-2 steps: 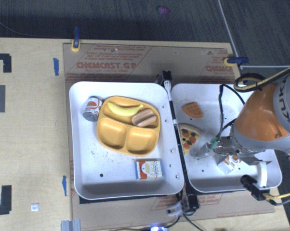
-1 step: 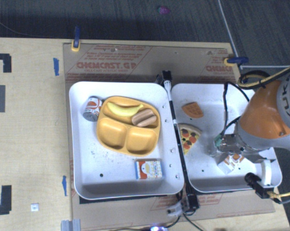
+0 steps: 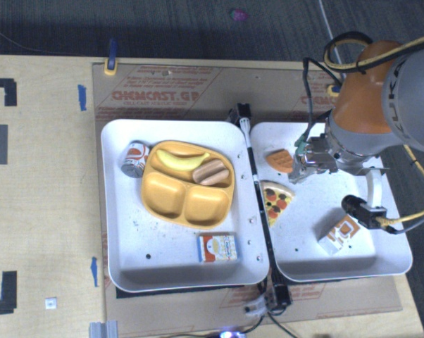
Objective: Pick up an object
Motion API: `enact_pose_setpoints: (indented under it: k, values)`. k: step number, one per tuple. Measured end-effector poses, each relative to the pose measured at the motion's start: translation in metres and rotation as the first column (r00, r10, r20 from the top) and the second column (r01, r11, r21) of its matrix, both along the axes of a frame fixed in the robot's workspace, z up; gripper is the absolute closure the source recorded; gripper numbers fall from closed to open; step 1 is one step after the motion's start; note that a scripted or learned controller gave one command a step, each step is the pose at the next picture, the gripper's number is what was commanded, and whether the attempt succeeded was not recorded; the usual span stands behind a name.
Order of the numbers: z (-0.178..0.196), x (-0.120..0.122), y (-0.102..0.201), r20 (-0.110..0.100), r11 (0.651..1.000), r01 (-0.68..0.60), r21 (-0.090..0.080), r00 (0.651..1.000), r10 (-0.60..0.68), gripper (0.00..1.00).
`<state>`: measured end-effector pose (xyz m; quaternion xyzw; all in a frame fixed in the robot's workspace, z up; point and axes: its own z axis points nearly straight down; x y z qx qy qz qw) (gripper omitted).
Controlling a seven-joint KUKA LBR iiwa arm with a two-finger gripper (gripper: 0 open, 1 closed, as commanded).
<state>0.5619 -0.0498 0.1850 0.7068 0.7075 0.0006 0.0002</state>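
Note:
My gripper (image 3: 305, 163) hangs over the upper left part of the right bin (image 3: 381, 259), under the orange-banded wrist. Just to its left lies an orange bread-like piece (image 3: 279, 160), touching or very close to the gripper tip. A pizza slice (image 3: 275, 198) lies below that, near the bin's left wall. Toward the bin's lower right stands a small white and orange box (image 3: 339, 234). Nothing can be seen held in the gripper.
The left bin (image 3: 120, 259) holds a yellow divided plate (image 3: 187, 201) with a banana (image 3: 178, 160) and a hot dog (image 3: 212, 174), a can (image 3: 134, 158) and a small carton (image 3: 217, 248). A black cable end (image 3: 360, 208) hangs over the right bin.

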Motion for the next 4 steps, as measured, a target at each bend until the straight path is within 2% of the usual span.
enact_pose_setpoints:
  k: [1,2,3,4]
  values:
    - [-0.091,0.032,-0.051,-0.001,1.0,0.0,0.0,1.0,0.0,1.0]
    - [-0.091,0.032,-0.052,-0.001,1.0,0.001,-0.002,1.0,-0.001,0.0]
    - [-0.095,-0.011,-0.065,0.013,1.0,-0.001,-0.004,1.0,0.001,0.0]
    - [-0.095,-0.074,-0.053,0.016,1.0,0.002,-0.006,1.0,-0.002,0.0]
